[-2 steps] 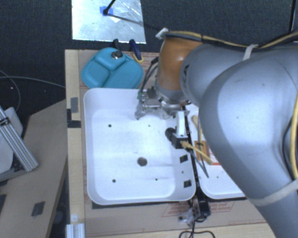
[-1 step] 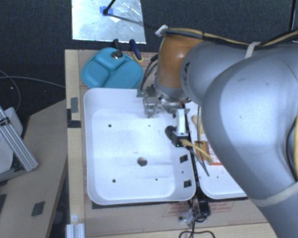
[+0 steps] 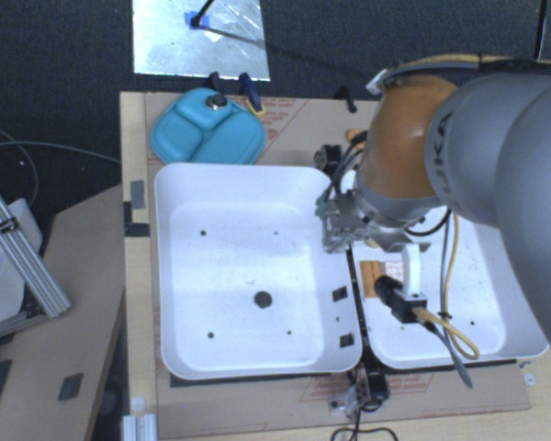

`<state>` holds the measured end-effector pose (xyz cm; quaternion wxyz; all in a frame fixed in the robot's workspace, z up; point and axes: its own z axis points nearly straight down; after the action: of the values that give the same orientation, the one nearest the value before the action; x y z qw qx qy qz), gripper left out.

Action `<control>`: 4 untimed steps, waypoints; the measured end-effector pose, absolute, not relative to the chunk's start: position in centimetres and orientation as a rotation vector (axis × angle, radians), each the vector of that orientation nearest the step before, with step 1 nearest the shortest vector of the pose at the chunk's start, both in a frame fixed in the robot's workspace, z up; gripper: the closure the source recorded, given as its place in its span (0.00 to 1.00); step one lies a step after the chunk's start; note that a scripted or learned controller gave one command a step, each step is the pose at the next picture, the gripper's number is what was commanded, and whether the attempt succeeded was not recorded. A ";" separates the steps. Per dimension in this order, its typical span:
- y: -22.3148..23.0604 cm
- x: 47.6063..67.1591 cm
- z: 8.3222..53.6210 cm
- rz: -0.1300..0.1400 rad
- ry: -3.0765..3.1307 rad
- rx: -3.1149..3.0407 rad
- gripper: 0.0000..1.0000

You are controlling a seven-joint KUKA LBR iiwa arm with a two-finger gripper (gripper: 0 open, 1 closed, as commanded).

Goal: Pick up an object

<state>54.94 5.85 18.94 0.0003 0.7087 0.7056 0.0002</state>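
Object: orange item (image 3: 372,274) in right bin (image 3: 496,338) | arm (image 3: 459,136) overhead, tool hidden

We've got a blue lidded container (image 3: 208,129) sitting on the worktop (image 3: 298,118) just behind the left bin (image 3: 179,246), with a shiny metal sheet (image 3: 198,24) further back.

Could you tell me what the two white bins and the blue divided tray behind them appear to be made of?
The left bin and right bin look like moulded plastic: smooth, matte white, rounded corners and rims. The blue divided tray also seems plastic, slightly glossy, with soft pressed-in compartments, though the view cannot confirm it.
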 end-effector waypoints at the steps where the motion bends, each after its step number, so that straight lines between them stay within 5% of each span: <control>1: 6.2 55.3 19.5 0.005 2.223 2.218 1.00; 2: 11.8 49.2 17.1 -0.004 2.235 2.216 1.00; 3: 5.7 55.0 33.1 0.025 2.207 2.214 1.00; 4: 6.0 54.6 33.2 0.007 2.225 2.212 1.00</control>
<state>54.64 6.04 33.18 0.0022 0.7051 0.7091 0.0023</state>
